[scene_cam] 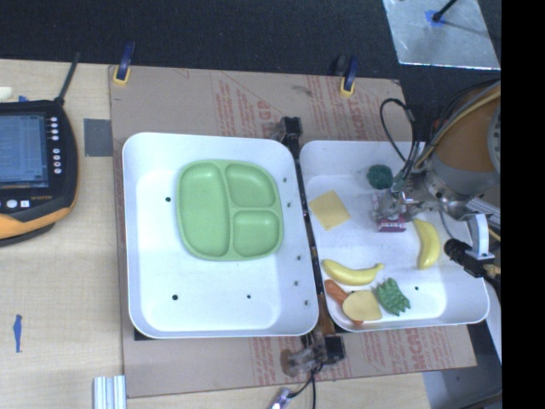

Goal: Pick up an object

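Right now the gripper is low in the right bin, and I cannot tell how it is set or if it has anything. A small green ball sits just beside it, with a yellow square and two bananas near. It may grab only air, because nothing lies right under it.

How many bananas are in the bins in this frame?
2. One banana lies near the front of the right bin, beside the other toy foods. The second banana lies farther right, near the arm. Anything beneath the arm would be hidden.
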Controlling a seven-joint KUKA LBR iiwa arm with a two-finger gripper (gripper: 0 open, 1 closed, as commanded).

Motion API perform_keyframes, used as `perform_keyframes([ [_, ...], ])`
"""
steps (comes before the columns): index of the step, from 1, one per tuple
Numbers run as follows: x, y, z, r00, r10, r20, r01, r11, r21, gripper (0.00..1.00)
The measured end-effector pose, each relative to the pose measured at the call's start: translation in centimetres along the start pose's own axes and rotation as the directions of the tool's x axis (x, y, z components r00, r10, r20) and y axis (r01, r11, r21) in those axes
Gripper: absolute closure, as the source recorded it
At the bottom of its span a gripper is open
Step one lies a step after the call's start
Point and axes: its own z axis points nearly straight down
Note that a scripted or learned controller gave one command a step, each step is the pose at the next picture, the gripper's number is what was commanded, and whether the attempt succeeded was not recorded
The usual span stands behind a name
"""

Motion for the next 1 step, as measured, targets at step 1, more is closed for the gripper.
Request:
perform_keyframes([
  [1,6.81,7.07,-6.78,1.000,0.003,-0.003,-0.003,1.000,-0.008,1.00],
])
